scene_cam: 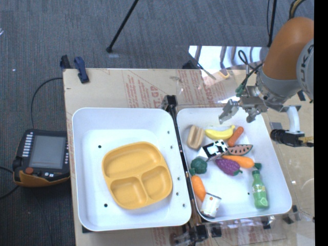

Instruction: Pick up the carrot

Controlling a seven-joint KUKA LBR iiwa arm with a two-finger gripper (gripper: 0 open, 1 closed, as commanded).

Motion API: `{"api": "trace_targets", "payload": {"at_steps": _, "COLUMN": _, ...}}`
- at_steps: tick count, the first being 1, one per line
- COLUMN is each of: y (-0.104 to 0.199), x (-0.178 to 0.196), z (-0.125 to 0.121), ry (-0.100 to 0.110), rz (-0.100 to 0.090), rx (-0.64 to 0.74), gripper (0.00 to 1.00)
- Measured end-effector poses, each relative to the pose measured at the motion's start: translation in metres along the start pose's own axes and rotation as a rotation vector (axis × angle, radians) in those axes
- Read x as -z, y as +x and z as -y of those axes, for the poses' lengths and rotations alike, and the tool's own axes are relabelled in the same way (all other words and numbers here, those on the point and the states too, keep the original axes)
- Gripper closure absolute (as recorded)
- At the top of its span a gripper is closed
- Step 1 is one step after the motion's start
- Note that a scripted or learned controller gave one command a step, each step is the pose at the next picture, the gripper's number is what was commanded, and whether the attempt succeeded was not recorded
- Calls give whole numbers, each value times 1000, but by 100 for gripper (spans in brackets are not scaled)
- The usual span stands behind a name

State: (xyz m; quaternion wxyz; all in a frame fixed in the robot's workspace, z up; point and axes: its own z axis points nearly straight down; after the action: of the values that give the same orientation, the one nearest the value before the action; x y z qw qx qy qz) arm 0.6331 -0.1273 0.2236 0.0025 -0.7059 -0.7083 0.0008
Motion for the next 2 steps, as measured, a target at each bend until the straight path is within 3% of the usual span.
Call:
{"api": "trace_targets", "payload": {"at_steps": 1, "y": -78, "x": -92, "z": 68, "ry": 11, "rz": -1, "rx": 41, "gripper": 0}}
{"api": "trace_targets", "payload": {"at_steps": 2, "y": -80, "x": -139, "z": 48, "ry": 3, "rz": -9, "rx": -10, "gripper": 0}}
